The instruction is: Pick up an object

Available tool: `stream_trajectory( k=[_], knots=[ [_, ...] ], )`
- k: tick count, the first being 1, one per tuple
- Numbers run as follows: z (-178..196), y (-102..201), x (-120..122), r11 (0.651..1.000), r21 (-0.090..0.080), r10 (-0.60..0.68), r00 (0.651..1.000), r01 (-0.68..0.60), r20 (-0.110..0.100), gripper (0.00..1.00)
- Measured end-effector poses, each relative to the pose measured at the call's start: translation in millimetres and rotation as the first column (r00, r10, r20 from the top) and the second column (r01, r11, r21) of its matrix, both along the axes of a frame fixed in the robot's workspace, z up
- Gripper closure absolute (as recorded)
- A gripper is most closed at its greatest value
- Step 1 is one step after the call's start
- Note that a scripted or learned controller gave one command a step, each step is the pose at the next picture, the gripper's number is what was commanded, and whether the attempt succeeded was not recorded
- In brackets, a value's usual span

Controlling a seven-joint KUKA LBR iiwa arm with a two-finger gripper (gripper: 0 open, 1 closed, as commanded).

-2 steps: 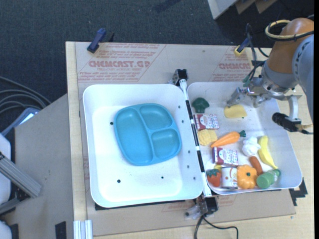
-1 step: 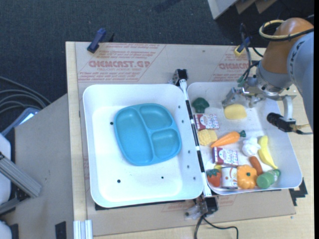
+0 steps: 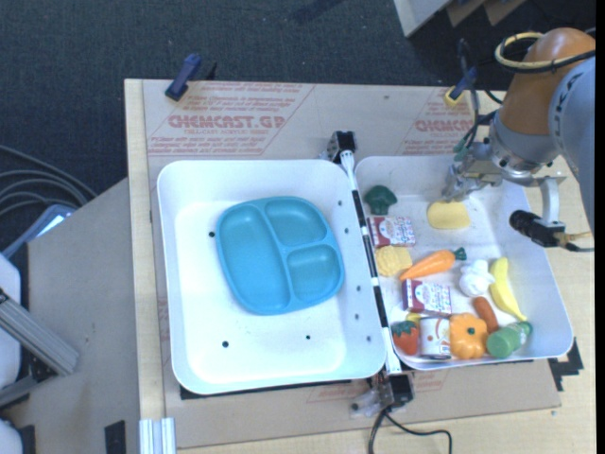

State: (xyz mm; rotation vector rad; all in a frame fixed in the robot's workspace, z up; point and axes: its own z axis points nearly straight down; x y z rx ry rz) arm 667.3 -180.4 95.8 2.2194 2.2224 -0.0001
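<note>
The yellow toy food piece [image 3: 448, 216], kind of a pale lemon-ish block, sits in the upper part of the right bin [image 3: 558, 296], and the pincer [image 3: 460, 183] hangs right above its top edge, close enough that I can't say if it's touching. Whether the pincer is spread or pressed together, I honestly can't tell from this angle.

Around that yellow piece it's a proper pile of play food. A dark green broccoli [image 3: 380, 198] lies off to its left near the bin's inner wall, with a small red-and-white packet [image 3: 392, 230] just below that and a corn cob [image 3: 393, 259] under the packet. A carrot [image 3: 430, 264] lies slanted across the middle. To the right of it there's a white garlic-looking thing [image 3: 475, 277] and a banana [image 3: 506, 291] beside it. Lower down: another red-and-white packet [image 3: 427, 297], a small can [image 3: 435, 338], an orange pumpkin [image 3: 467, 337] and a green piece [image 3: 506, 340] at the bottom right corner.

The left bin [image 3: 189, 348] holds a blue divided plate [image 3: 280, 253] with three compartments, lying flat near the middle.

The arm [image 3: 544, 83] comes in from the right, orange band up top, and both bins sit on the bench [image 3: 246, 112].
</note>
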Motion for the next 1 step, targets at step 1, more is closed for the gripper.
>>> stream_trajectory(
  k=[1],
  knots=[
    [75.1, 27.0, 0.1, 1.0, 0.0, 0.0, 1.0, 0.0, 0.003, 1.0]
  ],
)
